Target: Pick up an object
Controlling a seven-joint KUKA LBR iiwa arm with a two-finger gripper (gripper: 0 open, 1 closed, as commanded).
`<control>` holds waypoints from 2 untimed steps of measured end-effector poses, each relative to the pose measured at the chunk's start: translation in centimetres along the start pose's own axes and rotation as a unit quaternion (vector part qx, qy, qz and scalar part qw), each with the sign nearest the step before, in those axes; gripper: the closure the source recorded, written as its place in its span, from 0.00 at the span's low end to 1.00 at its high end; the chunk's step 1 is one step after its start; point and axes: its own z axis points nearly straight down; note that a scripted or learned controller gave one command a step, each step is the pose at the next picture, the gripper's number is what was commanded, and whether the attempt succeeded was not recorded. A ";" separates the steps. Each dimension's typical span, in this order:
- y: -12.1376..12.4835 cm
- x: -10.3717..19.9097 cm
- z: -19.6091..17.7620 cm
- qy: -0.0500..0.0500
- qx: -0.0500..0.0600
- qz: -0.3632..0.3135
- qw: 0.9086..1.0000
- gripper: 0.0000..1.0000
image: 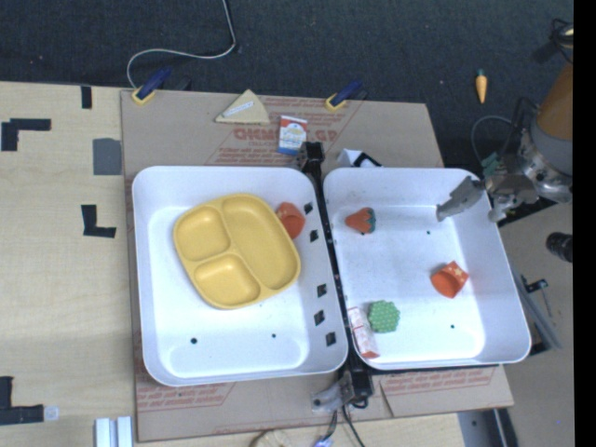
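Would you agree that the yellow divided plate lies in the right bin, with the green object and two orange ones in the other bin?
Not quite: the camera view shows the yellow divided plate in the left bin, not the right one. The green object and two orange ones do lie in the other bin, the right one.

The scene is evenly and fairly brightly lit from above, so the two white bins [149, 250] come close to washing out yet show no hard glare, and the yellow tray [237, 250] throws just a thin soft shadow along its lower edge. The dark floor [372, 26] at the top is dim and grainy, with little detail. Focus is soft overall, small printed things are too blurred to read, and the arm [549, 147] at the right is slightly smeared
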 end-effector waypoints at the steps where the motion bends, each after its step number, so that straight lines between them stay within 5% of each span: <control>1: -0.4 -3.0 7.4 0.000 0.001 0.000 1.000 0.00; 2: -5.8 -3.0 12.1 0.001 0.001 0.000 1.000 0.00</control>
